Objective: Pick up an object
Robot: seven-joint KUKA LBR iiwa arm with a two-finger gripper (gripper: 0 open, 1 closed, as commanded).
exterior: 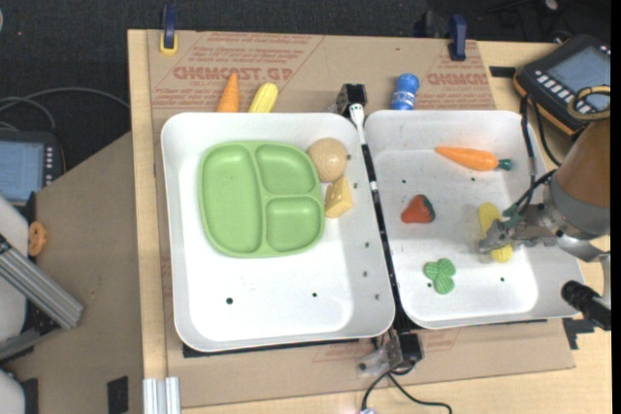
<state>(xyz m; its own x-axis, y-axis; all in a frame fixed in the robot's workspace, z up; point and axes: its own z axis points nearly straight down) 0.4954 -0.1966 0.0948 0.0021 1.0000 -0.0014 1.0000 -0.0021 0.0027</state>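
I saw gripper (497, 240) low in right bin (456, 123), at yellow object (491, 226); jaws' state could not be told.

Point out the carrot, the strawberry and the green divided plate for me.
carrot (468, 157), camera view, middle of its orange body.
strawberry (418, 210), camera view, centre of the red flesh.
green divided plate (224, 197), camera view, floor of its large left compartment.

— Seen at the right of the frame? Gripper (497, 242) down on a yellow piece (489, 220) in the right bin (466, 305).

— And left? Green divided plate (260, 199) lay in the left bin (262, 315).
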